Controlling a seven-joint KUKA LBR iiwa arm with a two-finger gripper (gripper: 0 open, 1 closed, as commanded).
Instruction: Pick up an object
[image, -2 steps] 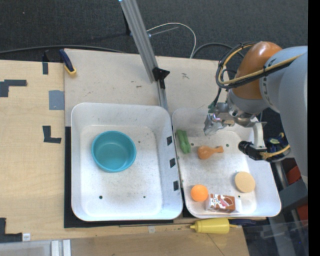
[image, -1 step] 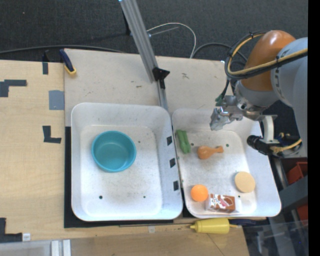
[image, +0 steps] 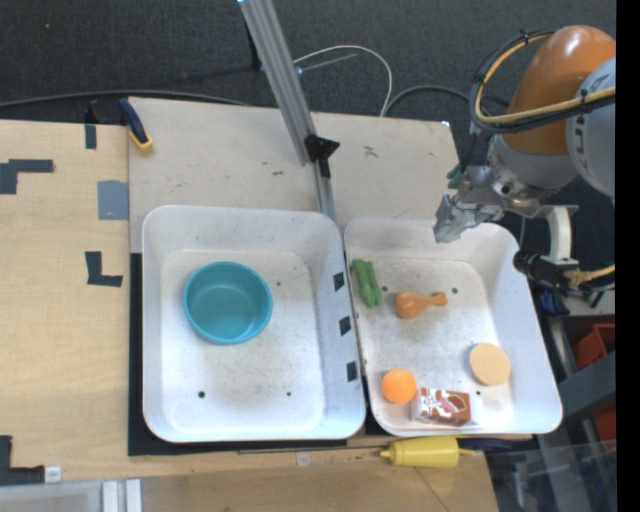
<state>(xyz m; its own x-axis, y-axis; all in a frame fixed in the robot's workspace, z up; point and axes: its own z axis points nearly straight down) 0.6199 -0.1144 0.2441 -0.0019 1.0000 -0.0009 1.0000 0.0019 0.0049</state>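
My gripper (image: 452, 224) hangs over the far rim of the right bin (image: 530, 330), with nothing visible between its fingers. Inside that bin lie a green piece (image: 366, 282) at the left wall, an orange drumstick-shaped toy (image: 417, 302) in the middle, a tan round disc (image: 490, 364) on the right, an orange ball (image: 399, 386) near the front, and a brown snack packet (image: 443, 405) beside the ball. The drumstick toy is below and left of the gripper, well apart from it.
A teal bowl (image: 228, 302) sits in the left bin (image: 160, 330). A yellow object (image: 424, 453) lies on the bench in front of the right bin. A grey metal pole (image: 292, 90) slants across the back. Cables curl behind the bins.
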